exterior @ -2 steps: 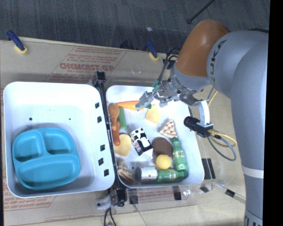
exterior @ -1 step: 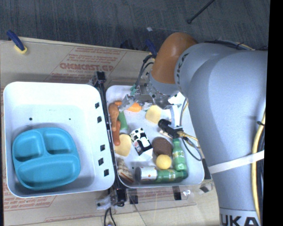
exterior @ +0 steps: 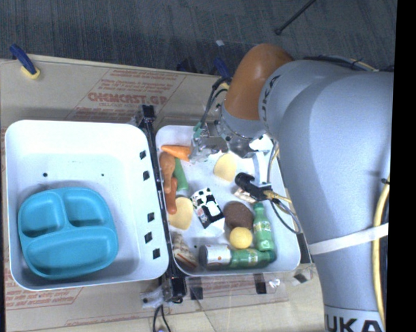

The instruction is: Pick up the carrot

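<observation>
Jaws sit low at the gripper (exterior: 203, 143), though you cannot tell how far apart they stand or whether they grip anything. Just beside it lies your carrot (exterior: 176, 152), smooth, tapered and orange, its long axis running left-right, against the upper left wall of the right bin (exterior: 170, 132), above a green can (exterior: 233, 257).

glossy white plastic bins (exterior: 73, 133), smooth blue plastic tray (exterior: 66, 232), matt cardboard (exterior: 122, 91)
</observation>
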`<action>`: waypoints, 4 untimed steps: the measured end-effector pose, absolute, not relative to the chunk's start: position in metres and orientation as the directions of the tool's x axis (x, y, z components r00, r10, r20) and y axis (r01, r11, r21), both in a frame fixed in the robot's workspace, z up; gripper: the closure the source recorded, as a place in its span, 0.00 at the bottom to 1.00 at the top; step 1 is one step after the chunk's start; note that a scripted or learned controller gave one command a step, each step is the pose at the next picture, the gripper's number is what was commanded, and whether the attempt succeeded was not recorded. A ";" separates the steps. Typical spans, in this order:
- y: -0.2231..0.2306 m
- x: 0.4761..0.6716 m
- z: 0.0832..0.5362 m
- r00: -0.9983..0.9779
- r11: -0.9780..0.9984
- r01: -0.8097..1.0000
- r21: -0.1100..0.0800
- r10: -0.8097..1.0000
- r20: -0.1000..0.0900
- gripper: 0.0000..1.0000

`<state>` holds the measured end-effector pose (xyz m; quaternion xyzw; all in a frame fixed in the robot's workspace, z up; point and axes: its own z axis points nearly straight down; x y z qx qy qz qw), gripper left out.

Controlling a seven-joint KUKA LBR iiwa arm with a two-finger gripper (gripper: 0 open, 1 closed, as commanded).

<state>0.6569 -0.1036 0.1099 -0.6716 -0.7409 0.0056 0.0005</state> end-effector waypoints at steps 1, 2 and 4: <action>-0.103 0.657 0.110 -0.098 0.098 0.995 -0.009 0.995 -0.007 0.00; -0.100 0.657 0.096 0.050 -0.050 0.999 -0.006 0.999 -0.009 0.00; -0.098 0.658 0.106 0.042 -0.042 0.999 -0.011 0.999 -0.005 0.00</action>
